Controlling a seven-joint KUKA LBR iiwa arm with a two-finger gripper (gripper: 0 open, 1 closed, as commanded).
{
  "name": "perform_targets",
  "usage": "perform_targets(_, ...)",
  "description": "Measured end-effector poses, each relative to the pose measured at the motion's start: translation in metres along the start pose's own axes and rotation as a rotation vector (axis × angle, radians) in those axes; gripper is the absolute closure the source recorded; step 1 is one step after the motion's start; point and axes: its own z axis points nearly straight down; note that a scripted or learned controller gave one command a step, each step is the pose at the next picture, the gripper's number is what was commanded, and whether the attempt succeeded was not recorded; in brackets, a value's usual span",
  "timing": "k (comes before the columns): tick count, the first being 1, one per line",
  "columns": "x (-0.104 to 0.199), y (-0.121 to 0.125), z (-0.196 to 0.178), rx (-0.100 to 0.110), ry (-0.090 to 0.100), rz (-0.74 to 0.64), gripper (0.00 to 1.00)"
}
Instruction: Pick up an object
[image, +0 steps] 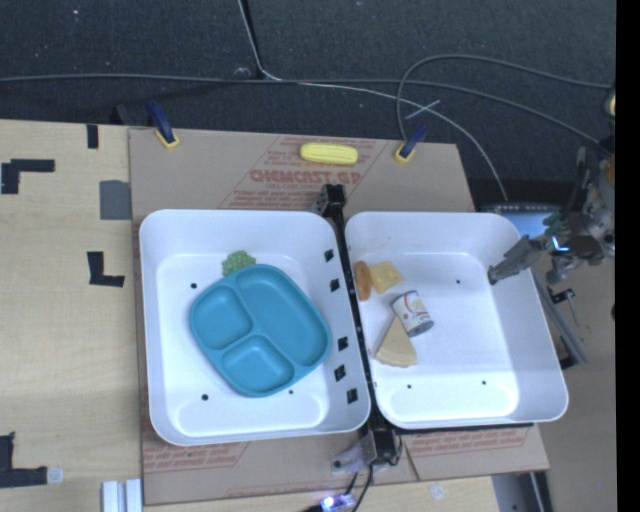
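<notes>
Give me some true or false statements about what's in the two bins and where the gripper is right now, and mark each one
1. The blue divided tray lies in the left bin. True.
2. The small can lies in the left bin. False: it lies in the right bin, on its side.
3. The gripper is over the blue tray. False: it is at the right bin's right edge.
4. The yellow object lies on the cardboard behind the bins. True.
5. A green item sits at the tray's far edge. True.
</notes>
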Motion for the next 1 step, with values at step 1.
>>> perform_targets(1,-0.0076,-0.0074,0.0552,0.006,0.001,0.002,0.0)
